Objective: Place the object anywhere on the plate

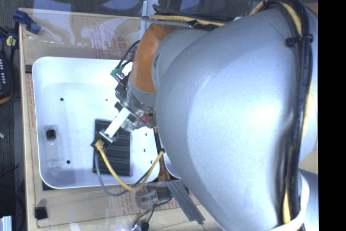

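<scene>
A small dark object (50, 133) lies in the left white bin (43, 78), close to its left wall. My gripper (128, 110) hangs over the right half of that bin, well to the right of the object and apart from it. The orange band and the grey wrist sit right above the gripper and cover most of it from the camera.
The big grey arm body (232, 116) hides nearly all of the right side of the bench. A sliver of the right bin (166, 169) peeks out beneath it. Blue clips (24, 21) sit at the bench's far left corner.
</scene>
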Controlling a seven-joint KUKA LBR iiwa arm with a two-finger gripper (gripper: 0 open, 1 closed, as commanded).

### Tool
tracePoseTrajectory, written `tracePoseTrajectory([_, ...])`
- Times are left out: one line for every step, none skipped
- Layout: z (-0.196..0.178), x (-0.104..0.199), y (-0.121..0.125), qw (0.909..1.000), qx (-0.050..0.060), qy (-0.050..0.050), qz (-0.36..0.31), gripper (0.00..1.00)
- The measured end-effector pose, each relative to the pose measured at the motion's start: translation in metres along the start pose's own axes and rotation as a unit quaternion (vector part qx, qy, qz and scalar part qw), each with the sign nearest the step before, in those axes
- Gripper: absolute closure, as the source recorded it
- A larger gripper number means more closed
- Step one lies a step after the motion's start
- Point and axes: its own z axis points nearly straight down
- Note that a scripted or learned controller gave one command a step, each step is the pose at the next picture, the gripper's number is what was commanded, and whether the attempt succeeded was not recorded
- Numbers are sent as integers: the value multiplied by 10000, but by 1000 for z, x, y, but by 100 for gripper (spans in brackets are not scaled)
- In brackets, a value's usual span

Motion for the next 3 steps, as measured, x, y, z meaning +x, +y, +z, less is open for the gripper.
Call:
tracePoseTrajectory([98, 14, -60, 10000, 0, 12, 72, 100])
tracePoseTrajectory([-68, -30, -27, 9945, -11, 6, -1050, 100])
tracePoseTrajectory([2, -11, -53, 9851, 0, -23, -1720, 100])
